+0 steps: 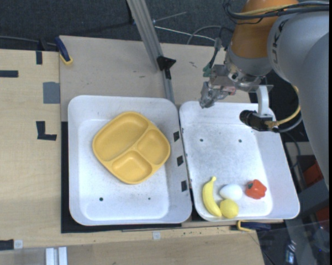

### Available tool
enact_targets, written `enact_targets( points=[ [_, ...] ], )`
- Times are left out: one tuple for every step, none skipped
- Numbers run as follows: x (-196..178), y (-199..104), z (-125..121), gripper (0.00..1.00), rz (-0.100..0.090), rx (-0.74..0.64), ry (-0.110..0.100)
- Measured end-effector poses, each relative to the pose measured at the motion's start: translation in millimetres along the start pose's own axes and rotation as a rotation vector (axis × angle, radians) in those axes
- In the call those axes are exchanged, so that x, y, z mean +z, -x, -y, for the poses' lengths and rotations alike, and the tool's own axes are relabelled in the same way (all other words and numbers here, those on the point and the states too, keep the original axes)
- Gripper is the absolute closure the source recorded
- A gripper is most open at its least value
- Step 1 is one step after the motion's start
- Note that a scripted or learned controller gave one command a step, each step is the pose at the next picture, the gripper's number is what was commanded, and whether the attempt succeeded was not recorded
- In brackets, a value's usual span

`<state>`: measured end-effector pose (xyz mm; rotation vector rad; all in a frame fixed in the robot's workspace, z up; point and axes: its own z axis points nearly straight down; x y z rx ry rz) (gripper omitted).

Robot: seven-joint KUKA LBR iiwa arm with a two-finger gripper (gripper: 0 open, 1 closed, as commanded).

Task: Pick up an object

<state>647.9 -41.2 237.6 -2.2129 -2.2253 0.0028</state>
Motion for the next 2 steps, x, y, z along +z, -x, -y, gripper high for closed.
enact_targets(
  points=[
    [13.3,-52.6,10.9,1.00,0.000,-0.001,0.000],
    [19.1,-104.4,13.2,1.00,0.000,-0.001,0.000]
  ],
)
